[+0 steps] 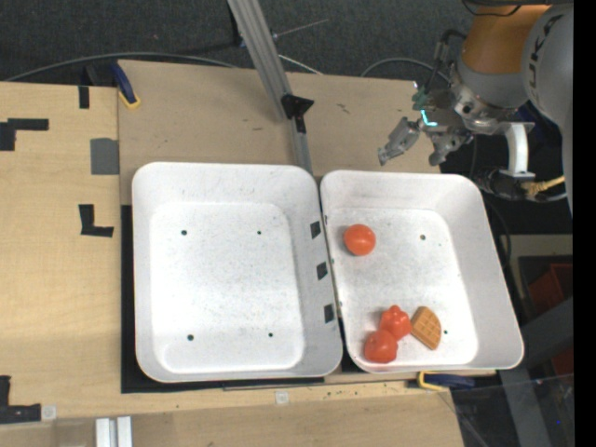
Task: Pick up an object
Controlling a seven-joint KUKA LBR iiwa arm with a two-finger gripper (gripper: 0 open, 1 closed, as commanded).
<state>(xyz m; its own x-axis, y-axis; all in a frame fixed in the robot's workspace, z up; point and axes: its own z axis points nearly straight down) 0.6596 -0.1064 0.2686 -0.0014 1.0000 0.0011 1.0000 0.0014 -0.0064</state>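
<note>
You are looking down on a pale wooden desk with two shallow white bins side by side. The left bin has a speckled floor with a few small dark dots. The right bin holds four things: an orange ball toward its far left, and near its near edge a red pepper-shaped piece, a red round piece touching it on the near side, and a tan waffle-like biscuit just right of the pepper piece.

Your arm, grey with its orange band, reaches in at the far right. The gripper hangs beyond the right bin's far rim, well apart from all four things; its fingers look spread, with nothing between them.

A grey metal rail slants across the desk from the far side down to the gap between the bins. Black tape marks sit on the left part of the desk, beside a grey patch. A blue clamp grips the far left edge. Beyond the desk lies dark floor with cables running over it.
</note>
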